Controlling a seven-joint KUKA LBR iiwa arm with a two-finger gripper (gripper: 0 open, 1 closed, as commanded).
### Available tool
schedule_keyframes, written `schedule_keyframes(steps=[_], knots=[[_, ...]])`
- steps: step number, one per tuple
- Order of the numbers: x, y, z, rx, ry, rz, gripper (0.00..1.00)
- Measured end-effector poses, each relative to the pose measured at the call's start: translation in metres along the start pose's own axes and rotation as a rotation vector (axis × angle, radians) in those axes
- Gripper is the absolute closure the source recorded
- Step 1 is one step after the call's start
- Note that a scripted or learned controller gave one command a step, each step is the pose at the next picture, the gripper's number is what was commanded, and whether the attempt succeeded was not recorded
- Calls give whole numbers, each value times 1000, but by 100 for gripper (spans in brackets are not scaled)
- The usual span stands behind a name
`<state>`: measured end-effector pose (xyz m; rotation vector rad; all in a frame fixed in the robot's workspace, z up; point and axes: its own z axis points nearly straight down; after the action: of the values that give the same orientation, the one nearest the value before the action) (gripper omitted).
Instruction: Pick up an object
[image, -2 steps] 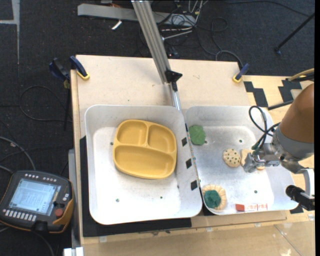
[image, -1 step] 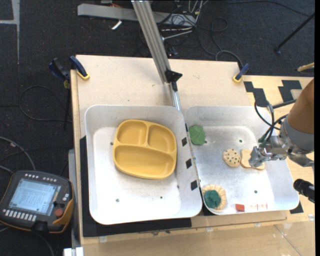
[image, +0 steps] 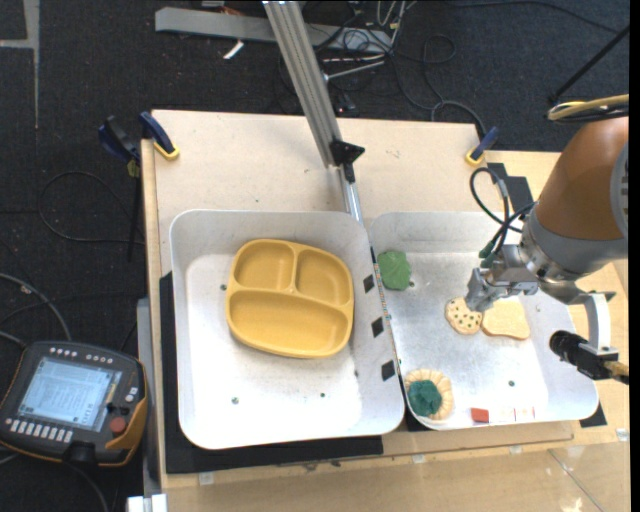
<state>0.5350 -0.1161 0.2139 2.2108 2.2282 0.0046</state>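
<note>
Hand (image: 480, 298) low in right bin (image: 560, 405), right of frame centre; grip state cannot tell. Spotted cookie (image: 462, 318) just below-left of hand, toast slice (image: 507, 322) just below-right. Cookie nearer.

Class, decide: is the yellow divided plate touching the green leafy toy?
Apart. The camera view shows the yellow plate in the left bin, the green toy in the right bin.

A pale beige wooden worktop (image: 250, 165) fills the frame's middle, carrying two shallow white plastic bins side by side: left bin (image: 200, 400), right bin (image: 560, 400).
</note>
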Motion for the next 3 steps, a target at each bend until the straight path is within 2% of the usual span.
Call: schedule_keyframes(steps=[1,3], knots=[[41,18,-8,1,1,1,100],[130,67,1,2,2,1,100]])
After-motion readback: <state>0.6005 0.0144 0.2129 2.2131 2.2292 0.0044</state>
